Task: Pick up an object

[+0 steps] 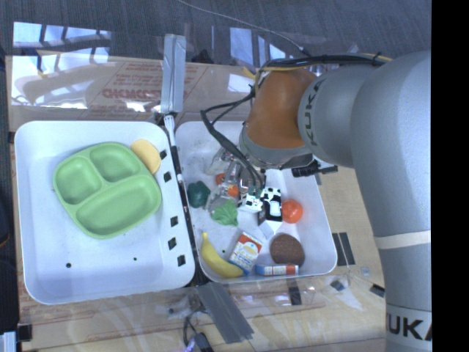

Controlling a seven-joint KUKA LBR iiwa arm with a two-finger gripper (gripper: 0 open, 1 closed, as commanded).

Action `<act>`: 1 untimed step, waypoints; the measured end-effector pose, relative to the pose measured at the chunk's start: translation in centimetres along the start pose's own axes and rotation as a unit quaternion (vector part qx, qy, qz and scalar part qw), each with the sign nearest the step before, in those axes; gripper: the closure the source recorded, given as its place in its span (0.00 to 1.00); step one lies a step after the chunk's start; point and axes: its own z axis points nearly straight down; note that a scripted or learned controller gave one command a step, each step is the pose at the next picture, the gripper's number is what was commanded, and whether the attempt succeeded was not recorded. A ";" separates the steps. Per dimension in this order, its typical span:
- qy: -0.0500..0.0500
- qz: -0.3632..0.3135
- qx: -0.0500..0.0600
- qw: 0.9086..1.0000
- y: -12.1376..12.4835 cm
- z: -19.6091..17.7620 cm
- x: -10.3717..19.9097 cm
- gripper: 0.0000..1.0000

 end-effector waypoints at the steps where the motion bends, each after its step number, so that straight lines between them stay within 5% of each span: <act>1: 0.001 -0.005 0.000 1.000 -0.6 -1.1 3.0 0.00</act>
